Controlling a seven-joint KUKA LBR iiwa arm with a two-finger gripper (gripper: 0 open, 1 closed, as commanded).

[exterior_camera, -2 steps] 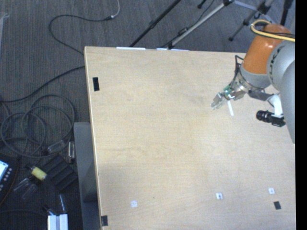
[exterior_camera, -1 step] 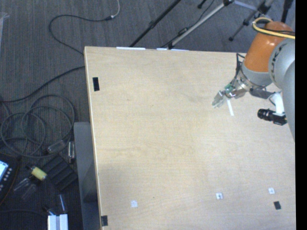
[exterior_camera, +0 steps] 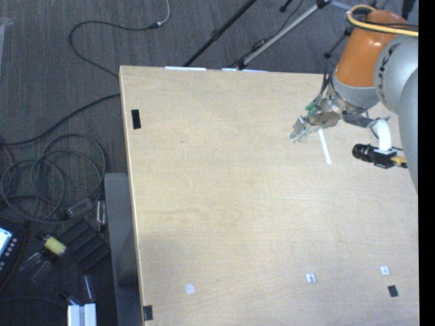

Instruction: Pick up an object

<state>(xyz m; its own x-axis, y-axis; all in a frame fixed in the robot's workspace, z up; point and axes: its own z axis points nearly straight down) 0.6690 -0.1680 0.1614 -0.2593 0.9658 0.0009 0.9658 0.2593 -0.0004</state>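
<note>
The fingers (exterior_camera: 300, 130) of the grey, orange-banded arm (exterior_camera: 399, 73) hang over the pale wooden table (exterior_camera: 224, 202); how far they are parted cannot be told. A thin white stick (exterior_camera: 325, 148) lies just beside them, to their lower right. A small black tag (exterior_camera: 135, 119) sits well to their left. Looped black cables (exterior_camera: 47, 182) lie on the dark grey carpet (exterior_camera: 61, 60).

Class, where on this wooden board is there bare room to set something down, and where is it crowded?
The board is bare across its middle, between the black mark and the gripper. Crowded: upper right, around the gripper.
</note>
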